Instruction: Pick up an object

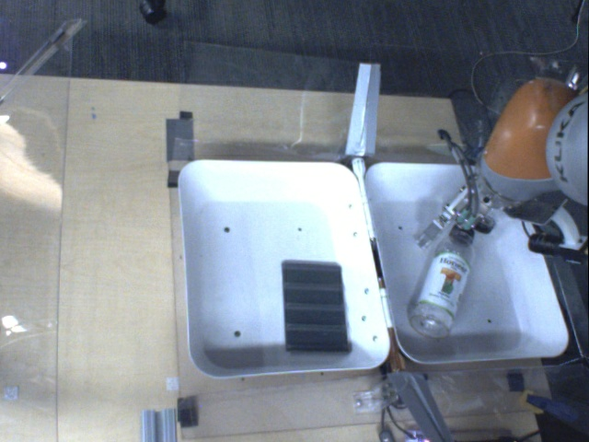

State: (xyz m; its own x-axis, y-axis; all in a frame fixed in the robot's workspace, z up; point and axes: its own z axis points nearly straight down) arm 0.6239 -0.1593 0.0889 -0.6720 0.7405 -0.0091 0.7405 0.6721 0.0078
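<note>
- Bottle point(444, 287): a clear plastic one with a white label bearing orange and green print, lying on its side in the right bin point(543, 339).
- It lies aslant, one end pointing toward the bin's front edge and the other toward the back, where the gripper point(463, 221) is.
- The lower end sits near the front edge of that bin, somewhat left of the middle; the upper end lies about mid-floor.
- The gripper is low in the right bin, at the bottle's upper end, touching it or just above it; which, the view does not settle.
- Whether its fingers are apart, together, or clamped on the bottle cannot be told: that spot is a small tangle of metal and wires.
- The arm point(529, 145) comes in from the right edge, its orange band over the bin's back right corner.
- A dark ribbed block point(315, 306), rectangular, lies flat in the left bin point(207, 201), toward the front edge and right of the middle, well apart from the bottle.
- The two bins stand side by side, their near walls touching or almost so, on a pale wooden bench point(101, 274).
</note>
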